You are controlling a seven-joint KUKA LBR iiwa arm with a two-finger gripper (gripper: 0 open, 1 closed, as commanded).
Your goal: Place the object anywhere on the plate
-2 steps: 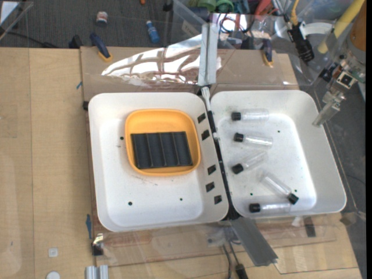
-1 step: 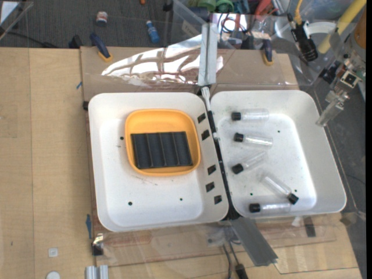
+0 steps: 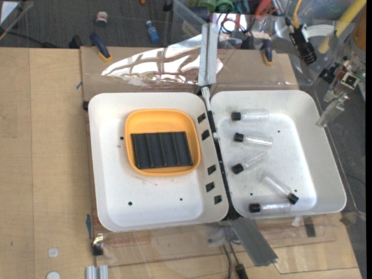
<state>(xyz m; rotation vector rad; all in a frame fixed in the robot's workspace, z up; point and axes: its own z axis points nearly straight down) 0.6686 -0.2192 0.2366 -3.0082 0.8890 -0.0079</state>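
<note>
Left bin (image 3: 110, 208): open floor all round the orange plate (image 3: 163, 120), whose middle is taken by a black ribbed block (image 3: 161, 149). Right bin (image 3: 325, 173): five clear tubes (image 3: 251, 115) scattered (black caps), gaps between them apparently passable. Raised divider (image 3: 216, 161) separates the bins.

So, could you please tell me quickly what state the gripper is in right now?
Gripper: it sits at the right edge of the right bin, and whether it is open or shut cannot be told.

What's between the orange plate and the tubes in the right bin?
In the camera view, the two bins' adjoining rims, with a row of small black clips, separate the orange plate from the black-capped clear tubes.
</note>
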